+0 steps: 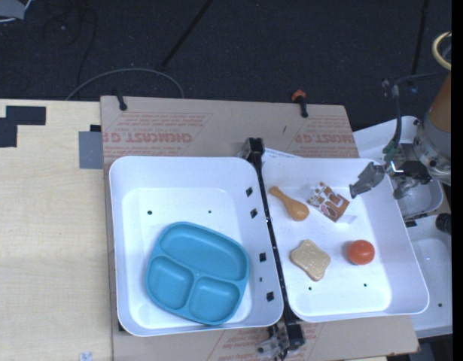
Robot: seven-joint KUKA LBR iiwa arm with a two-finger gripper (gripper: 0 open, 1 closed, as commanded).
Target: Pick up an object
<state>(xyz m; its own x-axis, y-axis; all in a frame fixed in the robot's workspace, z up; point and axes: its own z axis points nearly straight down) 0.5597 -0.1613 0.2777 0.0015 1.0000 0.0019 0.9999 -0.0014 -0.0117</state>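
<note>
1. The right bin [412,292] holds four candidates: a wooden spoon [290,204], a small printed packet [328,201], a slice of toast [311,259] and a red tomato [360,253].
2. The end effector [364,180] is seen at the bin's far right, just beside the packet; whether it is wide or narrow cannot be told.
3. The packet is judged the nearest target; a centred descent is advised, with the spoon beside it kept out of the way.
4. The arm is cut off at the right. The left bin [126,201] holds a blue divided tray [196,271].
</note>
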